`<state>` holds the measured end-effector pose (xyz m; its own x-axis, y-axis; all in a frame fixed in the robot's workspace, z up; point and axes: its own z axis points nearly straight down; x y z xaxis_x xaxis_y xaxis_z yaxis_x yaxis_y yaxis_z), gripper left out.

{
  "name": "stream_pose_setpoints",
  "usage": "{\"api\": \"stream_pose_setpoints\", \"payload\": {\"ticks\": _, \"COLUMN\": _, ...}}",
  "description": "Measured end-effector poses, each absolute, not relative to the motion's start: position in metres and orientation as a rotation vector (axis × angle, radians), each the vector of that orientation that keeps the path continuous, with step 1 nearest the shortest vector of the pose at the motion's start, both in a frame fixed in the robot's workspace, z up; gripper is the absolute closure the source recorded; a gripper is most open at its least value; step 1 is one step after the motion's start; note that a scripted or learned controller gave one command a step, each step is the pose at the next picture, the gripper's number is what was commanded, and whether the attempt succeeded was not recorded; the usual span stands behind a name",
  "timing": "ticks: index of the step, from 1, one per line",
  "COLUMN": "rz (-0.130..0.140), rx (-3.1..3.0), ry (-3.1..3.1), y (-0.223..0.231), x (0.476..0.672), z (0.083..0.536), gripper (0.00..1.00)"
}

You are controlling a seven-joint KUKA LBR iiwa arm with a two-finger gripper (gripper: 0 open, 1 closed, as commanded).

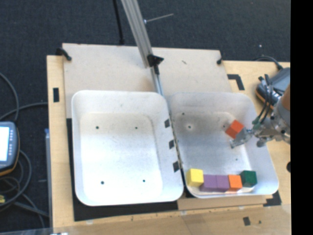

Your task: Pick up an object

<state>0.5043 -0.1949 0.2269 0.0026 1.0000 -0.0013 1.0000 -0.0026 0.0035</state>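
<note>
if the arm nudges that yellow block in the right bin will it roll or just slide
Probably slide: the yellow block has flat faces and rests level. It sits against the bin wall and beside the purple block, so it would likely jam. It looks rigid.

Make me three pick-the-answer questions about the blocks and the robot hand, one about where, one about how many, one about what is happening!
1. Where are the blocks?
A. right bin
B. left bin
C. floor

2. How many blocks line the right bin's near edge?
A. two
B. five
C. nine

3. What sits by the gripper?
A. orange block
B. yellow block
C. green block

Answers: 1 A, every block lies in the right bin. 2 B, the row reads yellow, purple, purple, orange, green. 3 A, the orange block sits tilted at the fingertips, apart from the row.
</note>
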Motion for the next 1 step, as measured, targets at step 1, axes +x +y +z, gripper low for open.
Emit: {"api": "stream_pose_setpoints", "payload": {"ticks": 1, "rz": -0.002, "rx": 2.215, "ry": 2.224, "y": -0.2147, "x": 0.5609, "z": 0.1710, "gripper": 0.00}}
